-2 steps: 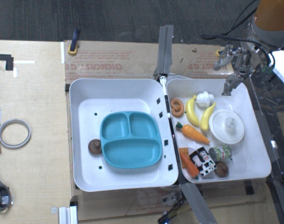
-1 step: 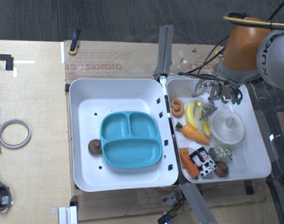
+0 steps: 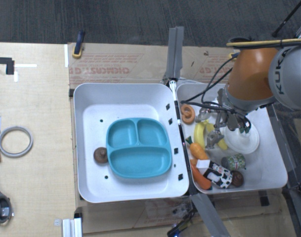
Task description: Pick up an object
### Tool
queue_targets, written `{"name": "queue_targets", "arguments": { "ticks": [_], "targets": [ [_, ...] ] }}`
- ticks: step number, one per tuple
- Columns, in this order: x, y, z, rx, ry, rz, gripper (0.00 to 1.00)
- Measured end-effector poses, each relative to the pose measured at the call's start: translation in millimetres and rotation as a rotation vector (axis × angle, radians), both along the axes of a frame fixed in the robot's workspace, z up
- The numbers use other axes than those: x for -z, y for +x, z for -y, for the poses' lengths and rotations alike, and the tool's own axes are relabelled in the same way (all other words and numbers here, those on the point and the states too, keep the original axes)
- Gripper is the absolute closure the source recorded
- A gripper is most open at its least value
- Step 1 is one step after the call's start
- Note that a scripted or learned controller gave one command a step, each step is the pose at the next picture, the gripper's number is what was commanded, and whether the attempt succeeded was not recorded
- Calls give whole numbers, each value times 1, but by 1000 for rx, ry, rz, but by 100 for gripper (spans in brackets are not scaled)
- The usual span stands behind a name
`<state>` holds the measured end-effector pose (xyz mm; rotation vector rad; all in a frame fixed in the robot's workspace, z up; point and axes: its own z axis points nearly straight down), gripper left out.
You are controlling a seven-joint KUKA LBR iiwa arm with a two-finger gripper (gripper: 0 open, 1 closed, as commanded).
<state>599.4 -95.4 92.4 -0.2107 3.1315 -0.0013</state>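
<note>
Single fixed cam, mounted above the counter point(image 3: 31, 93), looking down at a slant. Far edge of the counter sits near the top of frame, dark floor point(image 3: 115, 9) beyond it. Mid distance: both white bins fit whole, left bin point(image 3: 86, 107) near centre, right bin point(image 3: 269, 172) toward the right. Arm point(image 3: 259, 78) enters from the right.

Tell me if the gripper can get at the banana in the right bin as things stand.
Probably yes. The gripper hangs right over the banana in the right bin, with nothing lying on top of it. The carrot and the donut crowd its ends, so a clean grasp may be tight.
</note>
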Motion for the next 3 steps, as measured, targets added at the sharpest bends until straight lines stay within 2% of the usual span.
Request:
{"name": "queue_targets", "arguments": {
  "ticks": [1, 2, 3],
  "targets": [
    [-1, 4, 112, -123, 0, 3, 0],
    [0, -99, 72, -59, 0, 1, 0],
    [-6, -49, 14, -17, -8, 10, 0]
  ]
}}
